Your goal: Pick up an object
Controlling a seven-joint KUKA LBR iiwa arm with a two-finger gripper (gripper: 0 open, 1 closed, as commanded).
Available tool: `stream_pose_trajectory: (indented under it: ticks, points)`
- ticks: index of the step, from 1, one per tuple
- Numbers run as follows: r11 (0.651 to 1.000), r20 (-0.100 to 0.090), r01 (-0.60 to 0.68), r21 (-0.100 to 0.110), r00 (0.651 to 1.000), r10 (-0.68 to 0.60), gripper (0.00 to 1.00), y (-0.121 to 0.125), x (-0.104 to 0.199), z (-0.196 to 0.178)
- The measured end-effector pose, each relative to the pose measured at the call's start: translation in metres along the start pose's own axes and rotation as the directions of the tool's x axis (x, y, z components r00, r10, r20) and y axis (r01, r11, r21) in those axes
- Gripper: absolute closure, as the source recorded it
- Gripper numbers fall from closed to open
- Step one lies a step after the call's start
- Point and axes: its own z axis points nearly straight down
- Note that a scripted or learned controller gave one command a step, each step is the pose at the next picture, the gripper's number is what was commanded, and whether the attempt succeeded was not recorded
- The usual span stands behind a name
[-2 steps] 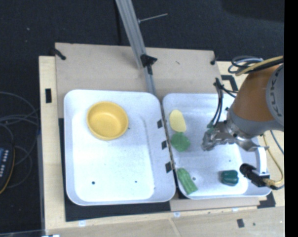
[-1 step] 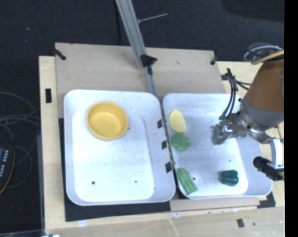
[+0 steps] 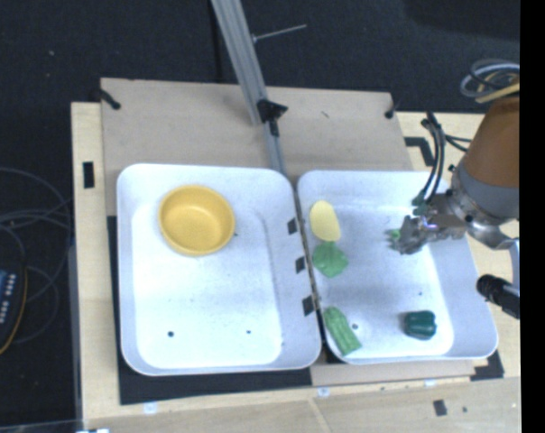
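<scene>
Dark green object [image 3: 420,324] lies near the front right corner of the right bin [image 3: 372,188], and is probably the handiest pick; it sits toward the camera from the end effector [image 3: 406,237] and slightly to the view's right, near but apart; its long axis looks roughly crosswise to the bin, though it is too small to be sure. A pale yellow piece [image 3: 324,221], a light green lump [image 3: 330,261] and a green strip [image 3: 342,330] lie along that bin's left wall, farther off; a yellow bowl [image 3: 197,219] sits in the left bin [image 3: 209,332]. The arm reaches in from the right, wrist low over the bin's middle right; whether the end effector is spread or closed, or has anything, I cannot tell.
</scene>
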Motion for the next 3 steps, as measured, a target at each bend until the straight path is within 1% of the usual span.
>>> stream_pose_trajectory:
  ticks: [1,2,3]
  points:
    - [1.000,-0.002,0.005,0.003,1.000,-0.005,1.00,0.003,0.057,-0.006]
    - [1.000,-0.002,0.004,0.003,1.000,-0.004,1.00,-0.004,0.105,-0.013]
    - [1.000,-0.001,0.003,0.005,1.000,-0.003,1.00,-0.013,0.155,0.003]
